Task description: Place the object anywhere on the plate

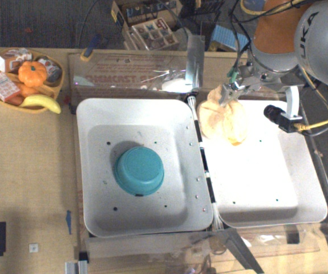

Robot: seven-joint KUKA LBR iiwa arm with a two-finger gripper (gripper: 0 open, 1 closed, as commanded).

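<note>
A round teal plate (140, 170) lies in the middle of the left white bin (95, 124). A soft, cream-yellow, lumpy object (223, 121) hangs over the far left corner of the right white bin (266, 181), close to the divider between the bins. My gripper (230, 95) comes down from the upper right and is shut on the bunched top of that object. The object is to the right of the plate and farther back, with the bin walls in between.
The rims of the two bins meet along a ridge (202, 158). A black fitting with a yellow cable (282, 119) sticks out from the arm over the right bin. A basket of toy fruit (22, 80) sits far left. Clear plastic wrap (152, 79) lies behind the bins.
</note>
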